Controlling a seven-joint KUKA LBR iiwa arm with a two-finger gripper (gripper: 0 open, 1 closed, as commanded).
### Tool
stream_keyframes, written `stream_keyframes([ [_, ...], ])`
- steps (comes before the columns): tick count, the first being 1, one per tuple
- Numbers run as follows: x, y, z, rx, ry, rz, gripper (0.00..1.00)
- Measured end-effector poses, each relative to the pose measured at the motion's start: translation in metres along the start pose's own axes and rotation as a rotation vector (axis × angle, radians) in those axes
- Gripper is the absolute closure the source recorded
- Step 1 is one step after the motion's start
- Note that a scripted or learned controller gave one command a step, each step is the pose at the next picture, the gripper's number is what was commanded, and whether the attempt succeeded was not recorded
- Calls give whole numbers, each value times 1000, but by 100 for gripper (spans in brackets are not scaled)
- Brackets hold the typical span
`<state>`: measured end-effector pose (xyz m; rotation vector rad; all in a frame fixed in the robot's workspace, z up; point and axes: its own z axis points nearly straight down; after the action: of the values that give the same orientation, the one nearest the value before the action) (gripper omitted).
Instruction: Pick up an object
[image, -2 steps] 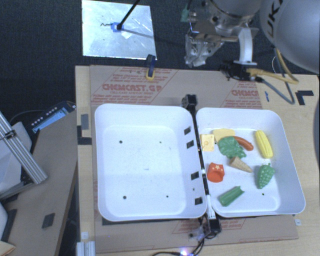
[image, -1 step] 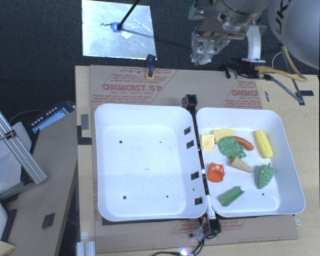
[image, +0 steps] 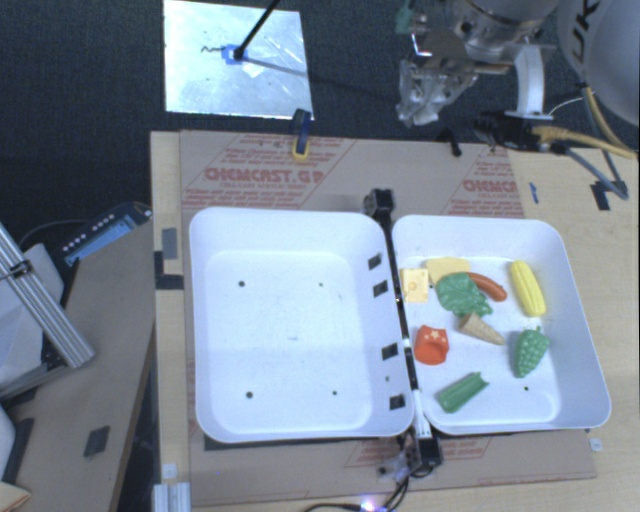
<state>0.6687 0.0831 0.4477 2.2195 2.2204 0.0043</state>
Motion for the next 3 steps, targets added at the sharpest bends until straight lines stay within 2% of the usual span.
stream_keyframes([
  [3, -56, -1, -25, 0, -1, 1, 100],
])
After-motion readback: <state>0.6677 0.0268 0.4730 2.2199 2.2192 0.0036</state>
